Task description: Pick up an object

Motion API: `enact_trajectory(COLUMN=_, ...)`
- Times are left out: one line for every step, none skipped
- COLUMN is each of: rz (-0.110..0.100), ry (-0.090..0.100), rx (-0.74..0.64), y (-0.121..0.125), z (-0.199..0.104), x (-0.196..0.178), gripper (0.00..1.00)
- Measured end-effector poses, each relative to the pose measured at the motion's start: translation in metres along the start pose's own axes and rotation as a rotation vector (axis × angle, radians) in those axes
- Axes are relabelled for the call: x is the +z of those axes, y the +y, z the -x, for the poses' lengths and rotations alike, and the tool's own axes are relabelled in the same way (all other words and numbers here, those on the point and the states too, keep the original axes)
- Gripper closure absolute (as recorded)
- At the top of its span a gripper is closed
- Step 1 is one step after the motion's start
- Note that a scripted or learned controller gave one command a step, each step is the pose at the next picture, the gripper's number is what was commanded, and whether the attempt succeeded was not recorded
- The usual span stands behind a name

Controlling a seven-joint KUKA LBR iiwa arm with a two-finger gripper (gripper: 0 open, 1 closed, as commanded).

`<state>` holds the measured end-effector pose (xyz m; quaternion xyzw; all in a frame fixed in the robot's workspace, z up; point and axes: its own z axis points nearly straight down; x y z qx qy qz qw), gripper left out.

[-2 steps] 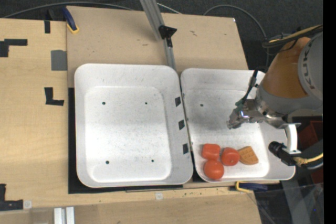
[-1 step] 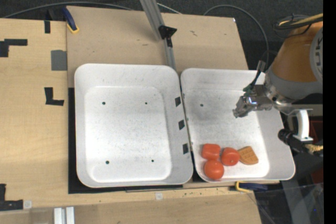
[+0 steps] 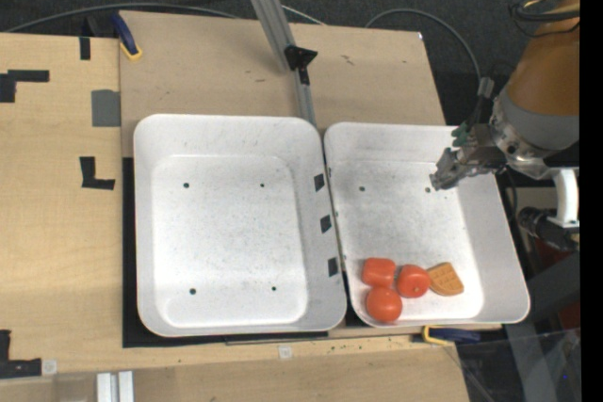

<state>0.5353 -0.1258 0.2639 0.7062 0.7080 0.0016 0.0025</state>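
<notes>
I see my claw (image 3: 445,172) hanging over the right bin's (image 3: 396,155) far right edge, grip state unreadable, while three small red rounds (image 3: 394,285) and an orange wedge (image 3: 445,279) cluster at its near edge, probably light, slick toy food best pinched across the middle

Arm (image 3: 546,80) cut off at the right edge of the frame. Tool (image 3: 447,174) too small and dark to read at mid right. Table (image 3: 57,231) cropped at left and bottom edges.
</notes>
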Motion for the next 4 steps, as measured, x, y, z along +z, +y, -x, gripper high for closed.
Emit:
enact_trajectory(rz=-0.007, ry=0.003, rx=-0.004, y=-0.008, z=-0.053, x=-0.003, gripper=1.0)
enact_trajectory(rz=-0.009, ry=0.003, rx=-0.004, y=-0.003, z=-0.106, x=0.005, gripper=1.0)
enact_trajectory(rz=-0.01, ry=0.003, rx=-0.003, y=-0.011, z=-0.157, x=0.025, gripper=1.0)
enact_trajectory(rz=-0.008, ry=0.003, rx=-0.005, y=-0.021, z=-0.21, x=0.02, gripper=1.0)
